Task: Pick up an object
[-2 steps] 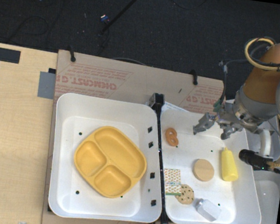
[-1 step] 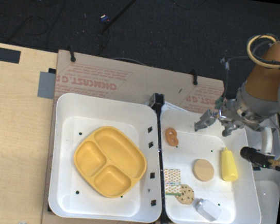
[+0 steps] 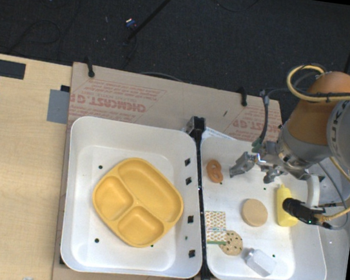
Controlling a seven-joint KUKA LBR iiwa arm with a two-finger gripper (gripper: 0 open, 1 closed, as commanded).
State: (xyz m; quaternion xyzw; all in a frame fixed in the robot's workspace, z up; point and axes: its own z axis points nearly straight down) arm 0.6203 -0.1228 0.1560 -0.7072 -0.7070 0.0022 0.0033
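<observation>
The right bin (image 3: 312, 267) holds several small things. A brown bread-like piece (image 3: 214, 171) lies at its left, near the divider. A tan round disc (image 3: 255, 212) sits in the middle, with a yellow object (image 3: 285, 208) just right of it. Toward the front are a speckled cookie (image 3: 232, 242), a patterned card (image 3: 215, 220) and a pale grey block (image 3: 259, 261). My gripper (image 3: 255, 170) hovers over the bin's back half, open, with nothing between its fingers. It is right of the bread-like piece and behind the disc.
The left bin (image 3: 88, 156) holds a yellow divided plate (image 3: 137, 201). A black divider (image 3: 196, 191) runs between the bins. The grey arm with its orange band (image 3: 315, 118) comes in from the right, over the right bin's back corner.
</observation>
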